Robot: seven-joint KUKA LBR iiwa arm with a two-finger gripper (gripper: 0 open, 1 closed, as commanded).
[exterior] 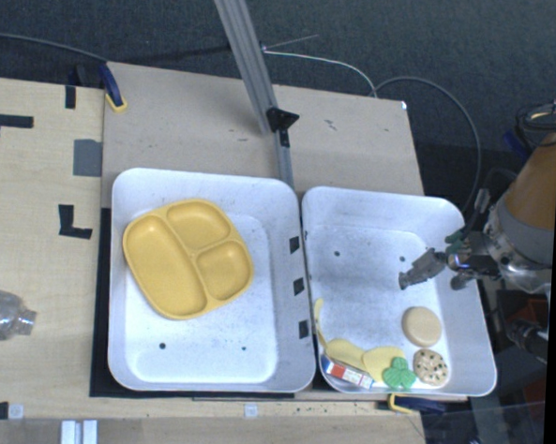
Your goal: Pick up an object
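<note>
Camera view has the pincer point(423, 269) hanging by the right bin's point(373, 208) right edge, can't tell its state. Round tan piece point(422, 326), cookie point(430, 366), green bit point(399, 374) crowd that bin's front right corner. Yellow tray point(188, 256) fills the left bin point(194, 361).

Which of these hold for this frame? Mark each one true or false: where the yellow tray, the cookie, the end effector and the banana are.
1. The yellow divided tray lies in the left bin. True.
2. The chocolate chip cookie sits on the tray. False: it lies in the right bin, near the front corner.
3. The end effector holds the round tan piece. False: it hangs apart from it.
4. The banana lies in the right bin. True.
</note>
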